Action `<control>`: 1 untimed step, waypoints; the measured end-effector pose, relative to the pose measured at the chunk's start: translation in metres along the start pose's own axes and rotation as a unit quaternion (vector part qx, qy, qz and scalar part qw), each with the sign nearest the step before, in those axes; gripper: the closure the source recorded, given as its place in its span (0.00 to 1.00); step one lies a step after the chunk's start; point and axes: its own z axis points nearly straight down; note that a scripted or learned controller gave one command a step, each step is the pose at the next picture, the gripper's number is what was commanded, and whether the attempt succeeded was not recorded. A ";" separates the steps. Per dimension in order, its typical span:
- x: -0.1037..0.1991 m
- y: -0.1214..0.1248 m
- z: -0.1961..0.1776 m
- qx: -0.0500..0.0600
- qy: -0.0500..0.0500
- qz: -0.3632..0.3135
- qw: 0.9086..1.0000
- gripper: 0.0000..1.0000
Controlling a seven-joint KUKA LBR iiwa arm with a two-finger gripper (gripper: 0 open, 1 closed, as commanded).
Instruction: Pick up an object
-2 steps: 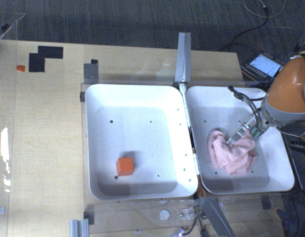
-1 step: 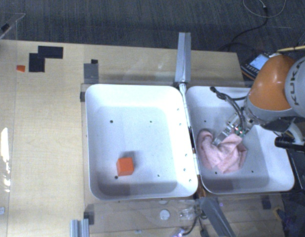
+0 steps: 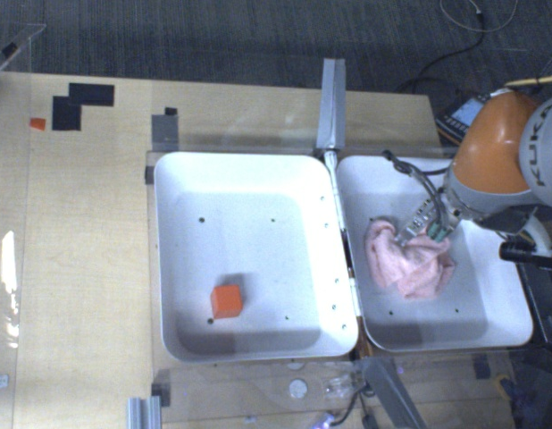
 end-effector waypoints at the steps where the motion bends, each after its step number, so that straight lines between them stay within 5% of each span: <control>1: 0.000 0.000 0.000 0.000 0.000 0.000 1.000 0.00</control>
